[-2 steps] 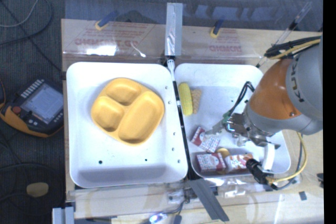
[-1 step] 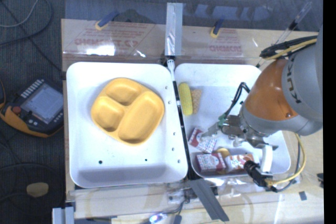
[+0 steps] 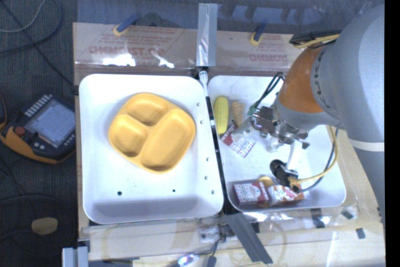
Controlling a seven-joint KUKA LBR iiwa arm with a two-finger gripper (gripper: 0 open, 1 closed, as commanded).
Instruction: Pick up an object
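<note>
The right bin [image 3: 325,159] holds a yellow corn cob [image 3: 221,114], a tan piece [image 3: 238,111] beside it, and a red-and-white packet [image 3: 240,144] just below them. A red box [image 3: 250,192] and a second red-and-white packet [image 3: 284,195] lie along the bin's front wall. The grey arm with its orange band [image 3: 300,87] reaches in from the right. Its gripper [image 3: 274,133] points down over the middle of the right bin, just right of the first packet. The wrist covers what lies under the gripper.
The left bin [image 3: 100,184] carries a yellow three-part plate [image 3: 152,130]. A black cable plug with a yellow lead [image 3: 281,169] hangs below the wrist. A handheld controller [image 3: 44,128] lies on the floor at the left.
</note>
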